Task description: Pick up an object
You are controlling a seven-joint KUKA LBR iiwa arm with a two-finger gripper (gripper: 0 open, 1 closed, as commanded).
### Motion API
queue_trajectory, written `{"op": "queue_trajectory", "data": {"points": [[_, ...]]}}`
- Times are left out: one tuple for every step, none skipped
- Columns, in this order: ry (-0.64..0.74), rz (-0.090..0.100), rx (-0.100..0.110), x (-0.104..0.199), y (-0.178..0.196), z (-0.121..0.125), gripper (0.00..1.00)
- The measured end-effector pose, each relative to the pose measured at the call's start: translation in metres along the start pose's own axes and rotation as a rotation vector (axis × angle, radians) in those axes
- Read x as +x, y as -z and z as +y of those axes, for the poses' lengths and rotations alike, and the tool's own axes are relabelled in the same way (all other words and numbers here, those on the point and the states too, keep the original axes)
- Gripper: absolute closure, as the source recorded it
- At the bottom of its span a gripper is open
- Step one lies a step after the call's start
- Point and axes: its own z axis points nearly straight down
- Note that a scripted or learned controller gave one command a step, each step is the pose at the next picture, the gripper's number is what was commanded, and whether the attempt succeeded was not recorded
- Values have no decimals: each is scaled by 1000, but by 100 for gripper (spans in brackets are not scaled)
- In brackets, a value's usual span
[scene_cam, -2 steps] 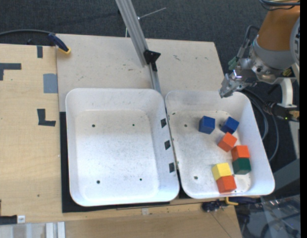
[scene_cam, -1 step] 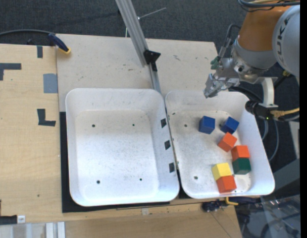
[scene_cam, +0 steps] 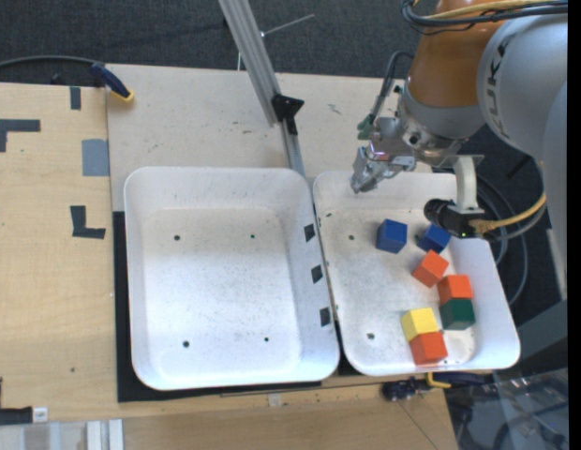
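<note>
Seven blocks (scene_cam: 429,293) in right bin (scene_cam: 351,345) | gripper (scene_cam: 368,178) above | no writing legible

A single fixed camera looks down at a slant from above the counter (scene_cam: 206,120), far enough to take in both white bins (scene_cam: 145,195) side by side.

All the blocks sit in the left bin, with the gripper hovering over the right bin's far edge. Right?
Not quite. The camera view shows the blocks, such as the blue block and yellow block, in the right bin. The gripper is indeed over its far edge.
</note>
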Motion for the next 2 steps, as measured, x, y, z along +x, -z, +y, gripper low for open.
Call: {"op": "queue_trajectory", "data": {"points": [[-1,-1,1,43,-7,-4,100],[0,0,3,102,-30,-11,100]]}}
